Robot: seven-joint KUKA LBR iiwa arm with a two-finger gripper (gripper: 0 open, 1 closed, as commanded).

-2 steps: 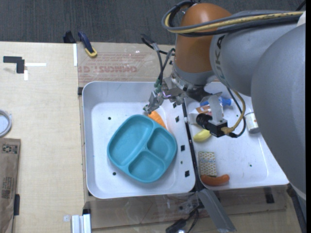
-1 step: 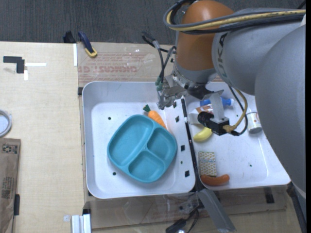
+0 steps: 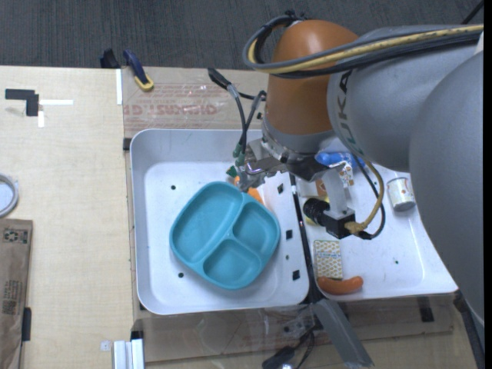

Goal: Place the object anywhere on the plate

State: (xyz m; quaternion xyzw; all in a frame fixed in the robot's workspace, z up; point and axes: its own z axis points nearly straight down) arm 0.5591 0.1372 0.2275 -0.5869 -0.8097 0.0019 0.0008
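A blue sectioned plate (image 3: 224, 235) lies in the left white bin (image 3: 154, 206). The gripper (image 3: 250, 177) hangs at the plate's far right rim, under the orange wrist band. A small orange object (image 3: 255, 194) shows right beneath the gripper, touching the plate's upper right edge; whether it sits between the fingers is hidden by the wrist.
The right bin (image 3: 407, 267) holds a sausage-like piece (image 3: 340, 284), a patterned sponge-like block (image 3: 328, 258), a small silver can (image 3: 400, 193) and a blue item (image 3: 332, 158). The arm covers most of the right bin. A clamp (image 3: 138, 70) lies on the bench behind the bins.
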